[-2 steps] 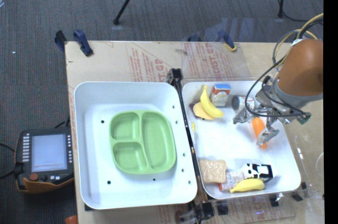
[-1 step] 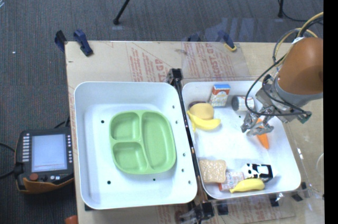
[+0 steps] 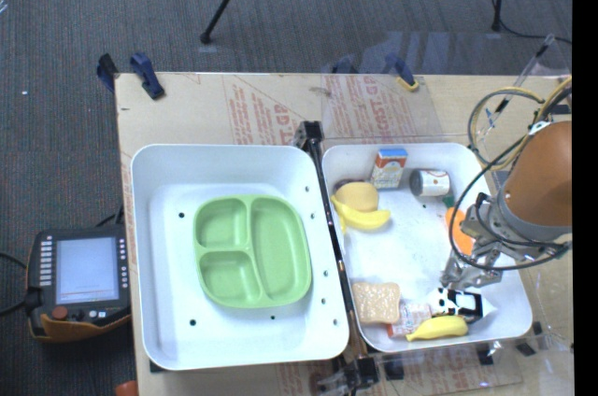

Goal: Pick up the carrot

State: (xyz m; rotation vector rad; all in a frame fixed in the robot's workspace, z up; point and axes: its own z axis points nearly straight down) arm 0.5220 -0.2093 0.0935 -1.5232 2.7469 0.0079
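- Carrot (image 3: 453, 224): a small patch of orange shows at the right side of the right bin (image 3: 411, 151), just left of the arm's wrist; most of it is hidden behind the arm.
- Robot arm (image 3: 542, 179) enters from the right, its orange band bulging above the wrist, and bends down into the right bin's lower right part.
- Gripper (image 3: 460, 277) points down and left over the bin floor, near the carrot; whether its fingers are spread or closed cannot be made out, and nothing is seen between them.
- Left bin (image 3: 149, 198) holds a green divided plate (image 3: 252, 251) with three compartments.
- Right bin holds, along the back, a small carton (image 3: 390, 168) and a silver can (image 3: 431, 183) lying on its side.
- Near its left wall lie a round yellow item (image 3: 357, 195) and a banana (image 3: 366, 219), touching.
- Along the front edge sit a slice of toast (image 3: 376, 302), a second yellow piece (image 3: 437, 328) and a black-and-white object (image 3: 458, 301) below the gripper, hard to identify.
- Cables (image 3: 500, 119) loop beside the arm.
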